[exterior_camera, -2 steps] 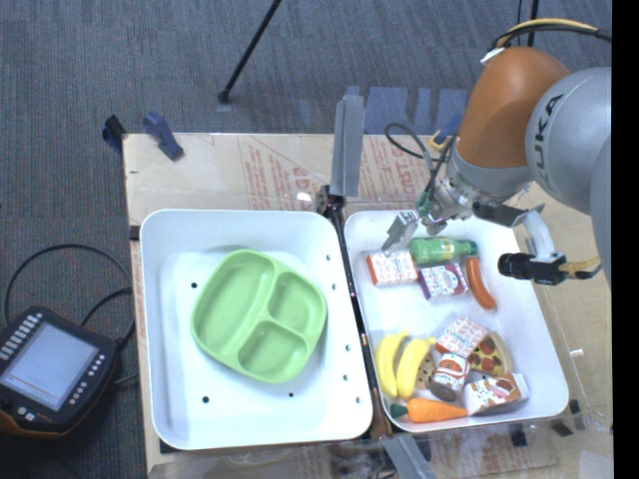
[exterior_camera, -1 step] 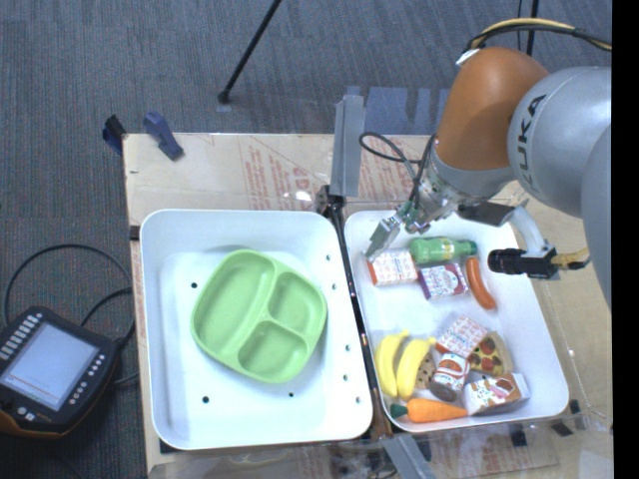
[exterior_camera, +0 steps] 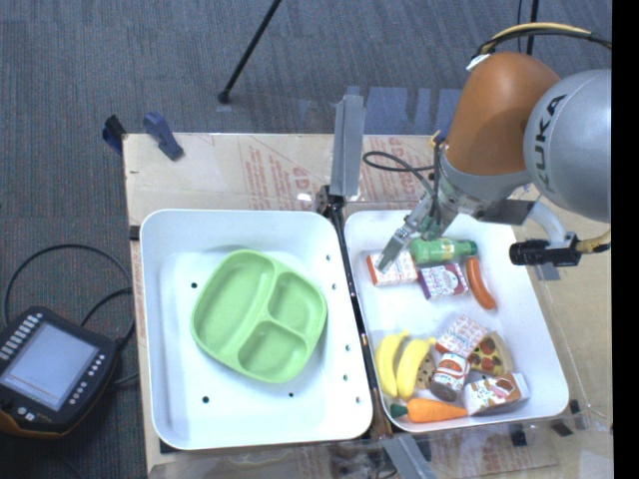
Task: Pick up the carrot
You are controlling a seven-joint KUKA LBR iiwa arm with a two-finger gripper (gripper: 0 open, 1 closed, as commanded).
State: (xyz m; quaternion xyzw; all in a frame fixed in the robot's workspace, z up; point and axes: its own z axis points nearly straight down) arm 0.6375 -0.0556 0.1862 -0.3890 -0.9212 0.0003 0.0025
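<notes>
- orange and tapered, the carrot [exterior_camera: 436, 410] lies flat at the near edge of the right bin [exterior_camera: 539, 312], just beside the bananas [exterior_camera: 401, 363] and a pizza slice [exterior_camera: 489, 352].
- it looks like a light, stiff plastic toy with a smooth, probably slippery skin; the thick middle, pinched across its width, seems the safest hold.
- the gripper [exterior_camera: 402, 239] hangs well apart from it, over the far packets, fingers close together and holding nothing.
</notes>
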